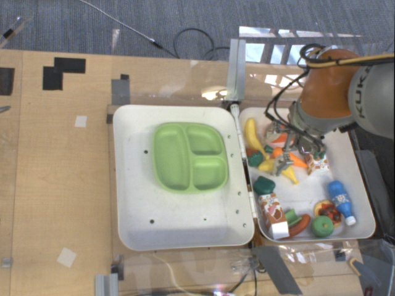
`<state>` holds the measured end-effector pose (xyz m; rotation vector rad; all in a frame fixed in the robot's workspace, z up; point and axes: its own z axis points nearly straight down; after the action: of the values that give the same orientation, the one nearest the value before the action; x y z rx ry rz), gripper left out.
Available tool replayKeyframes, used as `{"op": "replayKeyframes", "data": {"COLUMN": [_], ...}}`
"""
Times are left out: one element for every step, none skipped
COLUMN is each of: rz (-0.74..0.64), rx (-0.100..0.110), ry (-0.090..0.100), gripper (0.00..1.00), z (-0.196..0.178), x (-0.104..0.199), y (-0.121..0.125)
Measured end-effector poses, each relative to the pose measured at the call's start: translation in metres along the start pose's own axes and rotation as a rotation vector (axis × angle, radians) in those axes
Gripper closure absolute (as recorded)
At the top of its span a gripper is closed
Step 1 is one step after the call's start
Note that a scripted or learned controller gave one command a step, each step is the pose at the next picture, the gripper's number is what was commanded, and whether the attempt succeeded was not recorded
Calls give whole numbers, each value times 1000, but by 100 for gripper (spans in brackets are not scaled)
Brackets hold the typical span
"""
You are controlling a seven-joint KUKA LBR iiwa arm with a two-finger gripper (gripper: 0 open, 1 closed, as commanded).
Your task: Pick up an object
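Note:
My gripper (286,163) hangs low over the upper middle of the right bin (365,209), below the orange wrist band. Toy food crowds around it. An orange carrot (299,161) lies just to its right and a small yellow piece (290,177) just below it. Another yellow piece (266,164) sits to its left, beside a yellow banana (251,134) along the bin's left wall. Whether anything sits in the gripper is hidden by the arm and the clutter.
Lower in the right bin lie a dark green piece (265,184), a small carton (270,206), a white block (279,229), a red sausage (300,223), a green apple (322,226) and a blue bottle (340,201). The left bin (126,184) holds a green divided plate (190,157).

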<state>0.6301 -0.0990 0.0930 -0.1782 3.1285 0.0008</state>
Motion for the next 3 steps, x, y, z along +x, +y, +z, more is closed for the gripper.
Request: {"op": "replayKeyframes", "data": {"rz": [39, 95, 287], "rx": [1, 0, 4], "ry": [-5, -5, -6], "gripper": [0, 0, 0], "z": [3, 3, 3], "x": [33, 36, 46], "y": [-8, -14, 8]}}
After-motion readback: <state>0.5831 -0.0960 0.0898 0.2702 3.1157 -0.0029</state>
